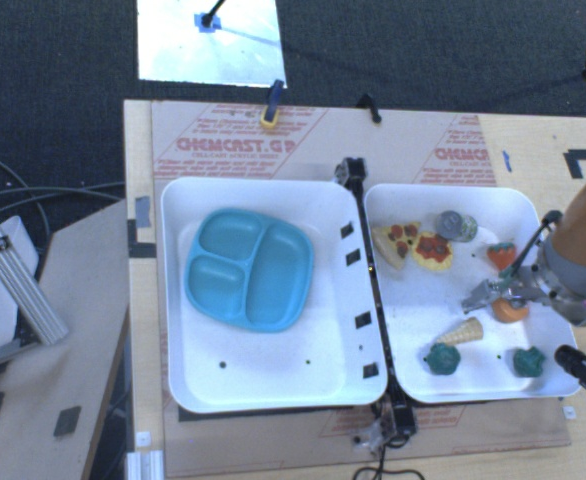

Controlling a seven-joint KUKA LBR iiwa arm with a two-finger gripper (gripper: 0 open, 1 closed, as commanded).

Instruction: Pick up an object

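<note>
Tool [501,293], finger state impossible to tell, poised in right bin [413,204] near its right wall, touching or just above small orange ball [511,311], cone [460,332] just left.

Robot lab, not a home. Plywood table [303,138] still under Chemcast-printed protective film, two white bins [273,193] clipped together, aluminium frame [13,268] at left, loose cables [33,203] on dark carpet [53,58], toy food [413,246] as test props.
</note>
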